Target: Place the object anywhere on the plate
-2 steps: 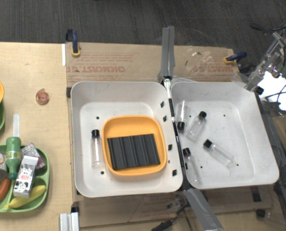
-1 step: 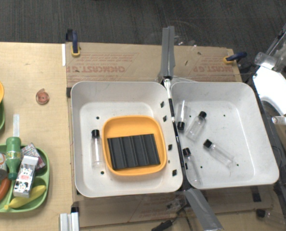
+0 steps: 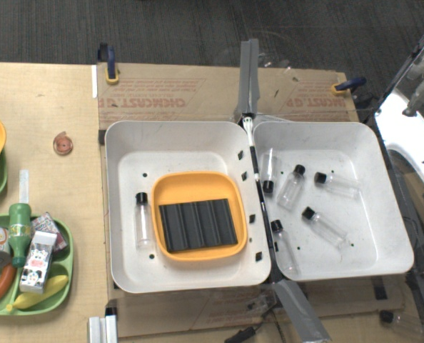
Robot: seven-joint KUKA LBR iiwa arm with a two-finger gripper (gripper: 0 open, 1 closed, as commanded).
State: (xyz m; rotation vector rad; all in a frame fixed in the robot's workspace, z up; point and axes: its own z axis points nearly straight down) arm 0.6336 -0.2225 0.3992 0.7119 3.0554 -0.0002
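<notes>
Vials (image 3: 323, 225) lie in right bin (image 3: 383, 191); orange plate (image 3: 198, 184) in left; end effector state unclear.

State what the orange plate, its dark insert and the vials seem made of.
Orange plate: likely plastic, smooth and evenly coloured. Dark insert: perhaps rubber or foam, matte and ribbed. Vials, such as one in the right bin: clear glass or plastic, see-through, with black caps.

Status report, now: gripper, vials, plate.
Orange plate in left bin, dark ridged insert on it. One vial beside plate, off it. More vials loose in right bin.
</notes>
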